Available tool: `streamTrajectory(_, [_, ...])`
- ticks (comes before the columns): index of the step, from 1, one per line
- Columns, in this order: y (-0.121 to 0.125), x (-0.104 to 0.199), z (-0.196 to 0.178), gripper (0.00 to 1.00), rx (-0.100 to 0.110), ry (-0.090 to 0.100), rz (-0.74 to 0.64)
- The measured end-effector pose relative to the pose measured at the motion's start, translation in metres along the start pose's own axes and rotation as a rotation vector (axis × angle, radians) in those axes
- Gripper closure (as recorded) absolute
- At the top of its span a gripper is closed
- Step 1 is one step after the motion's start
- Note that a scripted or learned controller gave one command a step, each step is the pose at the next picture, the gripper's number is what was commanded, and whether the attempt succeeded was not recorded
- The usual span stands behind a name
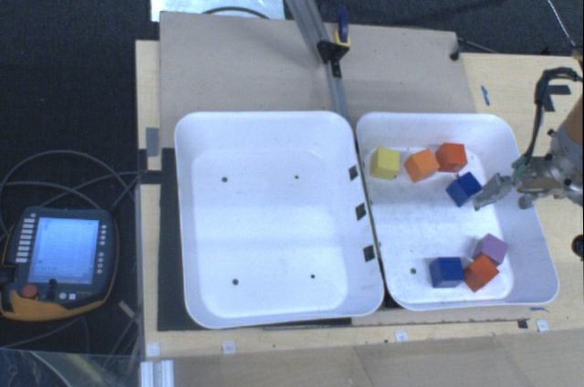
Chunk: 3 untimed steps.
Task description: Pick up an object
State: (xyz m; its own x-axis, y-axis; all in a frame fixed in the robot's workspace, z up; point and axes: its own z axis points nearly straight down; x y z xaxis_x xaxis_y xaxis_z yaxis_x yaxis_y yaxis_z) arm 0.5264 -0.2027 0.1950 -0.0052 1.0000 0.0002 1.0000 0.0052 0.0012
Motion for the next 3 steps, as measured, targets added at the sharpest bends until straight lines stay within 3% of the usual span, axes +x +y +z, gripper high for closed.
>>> streamTrajectory(1, [0.0, 0.0, 0.0, 0.0, -0.001, 0.0, 0.001])
streamTrajectory(3, [-0.008, -0.007, 0.102, 0.0, 0.005, 0.001, 0.003])
